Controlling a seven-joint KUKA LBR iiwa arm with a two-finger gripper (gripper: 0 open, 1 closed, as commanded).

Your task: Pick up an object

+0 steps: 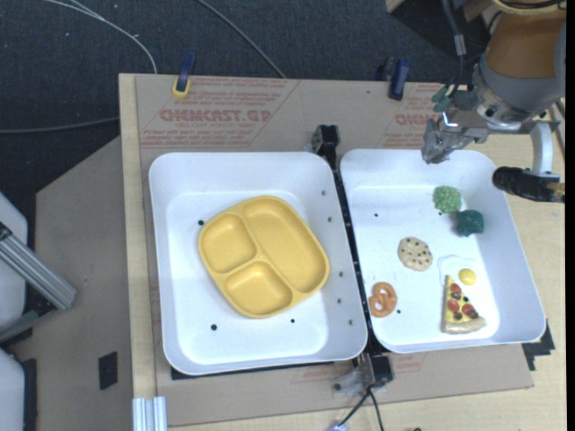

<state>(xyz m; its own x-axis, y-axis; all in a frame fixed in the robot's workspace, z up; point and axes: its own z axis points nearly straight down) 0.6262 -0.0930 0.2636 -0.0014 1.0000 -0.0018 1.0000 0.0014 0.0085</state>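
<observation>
My gripper (437, 151) hangs over the back edge of the right bin (377, 182), with nothing seen in it. A pale green broccoli piece (446, 197) lies just in front of it, and a darker green lump (467, 222) sits beside that. Further forward lie a speckled cookie (414, 253), a small yellow piece (466, 276), a pretzel (382, 298) and a pizza slice (460, 309). All of these rest on the bin floor, apart from the gripper.
The left bin (175, 196) holds a yellow divided plate (260, 254). A black clamp (325, 139) sits between the bins at the back, and blue clips (395, 74) grip the board's far edge.
</observation>
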